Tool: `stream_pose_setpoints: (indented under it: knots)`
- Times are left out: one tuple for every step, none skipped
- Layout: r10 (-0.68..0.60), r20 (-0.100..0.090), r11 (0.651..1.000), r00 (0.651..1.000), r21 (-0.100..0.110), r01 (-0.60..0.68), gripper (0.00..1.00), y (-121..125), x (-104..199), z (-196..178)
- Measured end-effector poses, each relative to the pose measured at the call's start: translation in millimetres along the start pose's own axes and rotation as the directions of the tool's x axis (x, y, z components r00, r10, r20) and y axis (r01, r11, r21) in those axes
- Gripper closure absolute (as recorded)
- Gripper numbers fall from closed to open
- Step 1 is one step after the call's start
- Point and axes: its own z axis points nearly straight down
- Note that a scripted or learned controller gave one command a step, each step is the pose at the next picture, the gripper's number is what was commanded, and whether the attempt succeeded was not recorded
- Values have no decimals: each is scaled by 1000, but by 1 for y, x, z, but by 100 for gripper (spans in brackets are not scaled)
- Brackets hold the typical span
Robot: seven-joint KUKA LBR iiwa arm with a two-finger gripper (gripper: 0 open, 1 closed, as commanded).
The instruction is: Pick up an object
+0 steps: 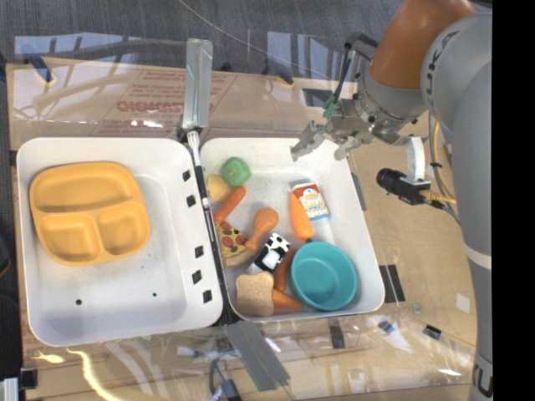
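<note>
1. Two white bins (368, 249) on a taped bench; toy food fills the right one
2. My gripper (328, 143) hovers spread and empty above its far rim
3. Nearest, the small carton (311, 200) looks light and rigid; I'd pinch its flat sides

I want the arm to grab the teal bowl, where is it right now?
The teal bowl sits in the right bin's near right corner, just below the carrot, with the bread slice to its left.

Gripper (324, 141) above right bin (359, 215)
</note>
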Motion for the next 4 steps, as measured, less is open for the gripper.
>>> stream_pose_setpoints:
  knots:
    - [-17,-4,1000,1000,11,17,0,-53,-21,122]
    - [259,-4,966,966,-18,-259,0,-97,32,163]
    - [255,-6,967,967,-14,-255,100,-96,33,153]
    - [456,-4,890,890,-2,-456,100,-75,93,66]
